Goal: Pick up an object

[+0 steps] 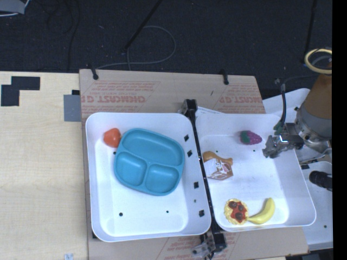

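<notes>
Gripper [272, 145] hovers at the right bin's [293, 213] right edge; grip state unreadable.
Nearest target: purple toy [250, 137]; centre above before descending.

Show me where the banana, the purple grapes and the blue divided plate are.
banana [262, 212], camera view, middle of its curved yellow body.
purple grapes [250, 137], camera view, centre of the bunch.
blue divided plate [142, 145], camera view, floor of its large upper compartment.

Camera view: single fixed camera, mounted above the worktop [38, 172], looking down at a slant. Medium distance; both white bins sit below frame centre, left bin [103, 210] and right bin [293, 210] side by side, dark floor beyond them.
</notes>
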You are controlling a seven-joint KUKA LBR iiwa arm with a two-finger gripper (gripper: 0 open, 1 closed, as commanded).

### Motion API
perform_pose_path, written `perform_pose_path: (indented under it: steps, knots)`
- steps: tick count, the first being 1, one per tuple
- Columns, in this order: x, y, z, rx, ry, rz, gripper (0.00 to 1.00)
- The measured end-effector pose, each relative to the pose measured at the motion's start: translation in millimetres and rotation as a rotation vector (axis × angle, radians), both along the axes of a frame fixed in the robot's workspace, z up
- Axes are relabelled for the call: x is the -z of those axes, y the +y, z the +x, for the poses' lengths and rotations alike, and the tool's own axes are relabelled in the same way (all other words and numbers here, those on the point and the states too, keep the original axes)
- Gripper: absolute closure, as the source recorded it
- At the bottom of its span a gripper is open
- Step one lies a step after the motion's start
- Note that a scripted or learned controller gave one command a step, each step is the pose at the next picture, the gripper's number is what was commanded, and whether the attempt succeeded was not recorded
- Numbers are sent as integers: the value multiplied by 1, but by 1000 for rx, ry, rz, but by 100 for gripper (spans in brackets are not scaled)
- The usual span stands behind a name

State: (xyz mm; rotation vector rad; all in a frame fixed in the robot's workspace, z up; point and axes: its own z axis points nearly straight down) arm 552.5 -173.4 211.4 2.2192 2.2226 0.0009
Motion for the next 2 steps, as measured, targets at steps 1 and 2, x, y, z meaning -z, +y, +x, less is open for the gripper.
perform_pose_path:
  steps: [1,2]
  knots:
    - [-10,54,2,-3,2,3,100]
    - [-5,115,-7,-3,5,4,100]
